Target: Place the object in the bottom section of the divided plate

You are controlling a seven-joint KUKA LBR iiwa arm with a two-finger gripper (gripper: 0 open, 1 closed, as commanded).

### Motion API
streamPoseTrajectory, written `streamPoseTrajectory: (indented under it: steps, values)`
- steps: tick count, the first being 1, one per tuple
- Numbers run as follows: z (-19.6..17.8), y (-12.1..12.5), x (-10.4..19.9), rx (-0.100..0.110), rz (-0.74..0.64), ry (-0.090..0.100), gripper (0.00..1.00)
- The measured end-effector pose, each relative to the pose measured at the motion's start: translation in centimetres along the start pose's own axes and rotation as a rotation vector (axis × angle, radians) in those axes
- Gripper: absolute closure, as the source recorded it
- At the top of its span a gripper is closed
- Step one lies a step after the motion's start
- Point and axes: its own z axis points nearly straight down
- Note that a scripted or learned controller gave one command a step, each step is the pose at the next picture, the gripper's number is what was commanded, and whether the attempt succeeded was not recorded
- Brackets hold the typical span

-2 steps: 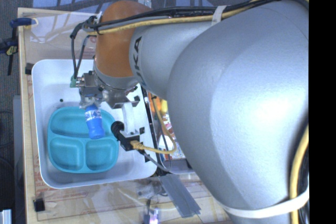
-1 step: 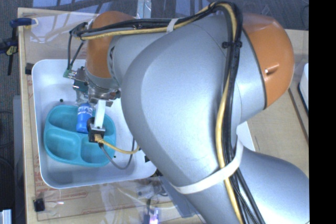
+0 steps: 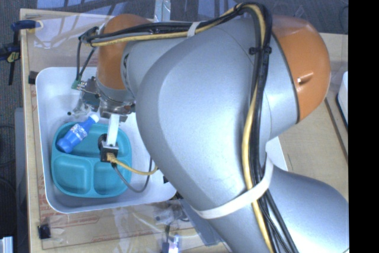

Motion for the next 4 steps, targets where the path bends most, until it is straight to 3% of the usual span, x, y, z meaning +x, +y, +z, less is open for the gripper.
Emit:
streamPoseTrajectory:
  steps: [1, 2, 3, 4]
  values:
    - [0.2, -4.7, -4.1, -0.01, 0.476, -0.007, 0.0]
    - [-9.9, -8.3, -9.0, 0.0, 0.495, 0.001, 0.0]
    - [-9.6, -13.1, -0.2, 0.0, 0.232, -0.001, 0.0]
    - [-5.6, -11.7, -0.3, 0.002, 0.249, -0.003, 0.0]
